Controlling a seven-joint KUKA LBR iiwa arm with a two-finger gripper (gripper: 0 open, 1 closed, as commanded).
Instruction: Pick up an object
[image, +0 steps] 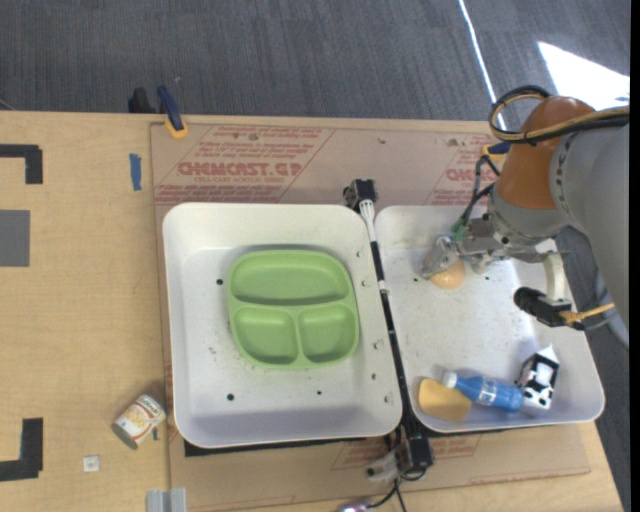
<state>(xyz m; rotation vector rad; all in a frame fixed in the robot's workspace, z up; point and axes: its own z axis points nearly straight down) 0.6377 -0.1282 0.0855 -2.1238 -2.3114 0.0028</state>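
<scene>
Pincer (445, 262) is seen low in the right bin (590, 400), against a tan object (449, 277); its grip cannot be told, the tips being blurred.

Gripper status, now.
Gripper: down in the right bin, right at a small tan object; open, shut or holding cannot be told.

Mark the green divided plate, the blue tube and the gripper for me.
green divided plate (293, 305), camera view, on its centre ridge.
blue tube (487, 391), camera view, mid-body.
gripper (447, 262), camera view, between its fingertips, over a small tan object.
</scene>
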